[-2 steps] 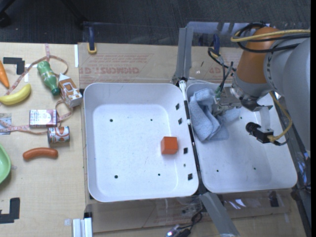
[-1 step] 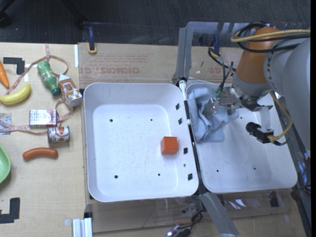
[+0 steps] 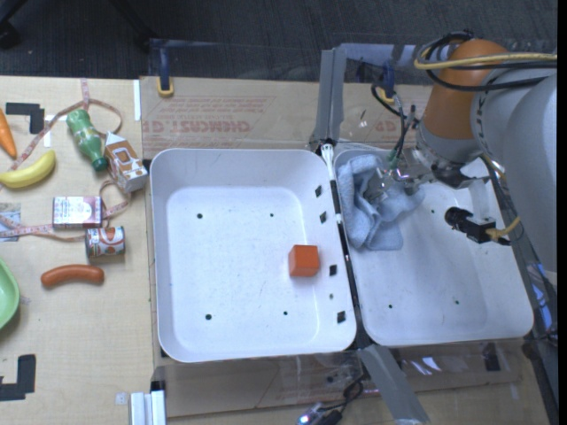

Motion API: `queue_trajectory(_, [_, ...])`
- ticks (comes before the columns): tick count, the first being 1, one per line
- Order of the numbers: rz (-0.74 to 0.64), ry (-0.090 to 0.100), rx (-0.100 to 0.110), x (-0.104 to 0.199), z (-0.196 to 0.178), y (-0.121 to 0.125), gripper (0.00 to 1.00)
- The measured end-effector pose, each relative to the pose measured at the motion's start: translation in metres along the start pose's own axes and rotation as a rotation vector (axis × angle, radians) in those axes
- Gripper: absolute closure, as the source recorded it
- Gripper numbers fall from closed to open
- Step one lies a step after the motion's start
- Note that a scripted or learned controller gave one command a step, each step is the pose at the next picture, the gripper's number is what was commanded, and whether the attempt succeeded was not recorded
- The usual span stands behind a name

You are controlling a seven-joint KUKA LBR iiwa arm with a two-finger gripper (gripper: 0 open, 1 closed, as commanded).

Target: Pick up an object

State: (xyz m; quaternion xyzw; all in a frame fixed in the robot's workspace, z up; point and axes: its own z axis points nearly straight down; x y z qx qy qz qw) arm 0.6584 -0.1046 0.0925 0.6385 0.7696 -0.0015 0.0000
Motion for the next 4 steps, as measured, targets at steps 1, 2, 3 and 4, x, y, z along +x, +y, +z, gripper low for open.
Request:
queue_trajectory(1, [-0.039,-0.001,-0.003,-0.045,0.000,-0.008,0.00])
queue_trajectory(2, [-0.059,0.001,-0.001,0.003,0.000,0.001,0.00])
queue_trajectory(3, [-0.061,0.000,-0.001,0.003,-0.010,0.001,1.00])
queue_trajectory(4, [-0.073,0.000,-0.002,0.044,-0.099,0.009,1.00])
